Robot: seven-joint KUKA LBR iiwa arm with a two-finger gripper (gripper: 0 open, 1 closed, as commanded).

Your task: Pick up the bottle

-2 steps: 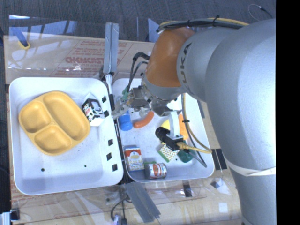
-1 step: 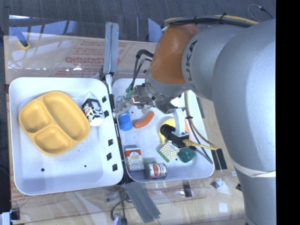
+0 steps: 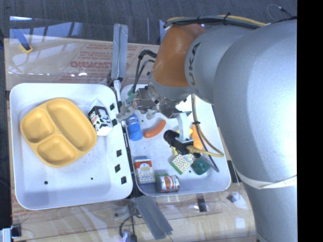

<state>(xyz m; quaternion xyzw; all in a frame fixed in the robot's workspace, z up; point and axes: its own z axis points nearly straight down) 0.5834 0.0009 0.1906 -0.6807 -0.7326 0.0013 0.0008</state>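
From the camera above, we see the gripper (image 3: 132, 109) lowered into the right bin (image 3: 212, 183), and the blue bottle (image 3: 134, 128) lies just below its fingertips, touching or nearly so — whether the fingers are spread or closed we cannot tell. Right of the fingers rests an orange sausage-shaped piece (image 3: 154, 129); further below them sit a small carton (image 3: 144, 170) and a can (image 3: 168, 183). To the fingers' left, in the left bin (image 3: 30, 195) — a yellow divided tray (image 3: 56, 131) and a black-and-white carton (image 3: 100, 118)

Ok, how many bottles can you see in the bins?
1: a blue bottle at the right bin's left edge, below the gripper. The arm may hide others.
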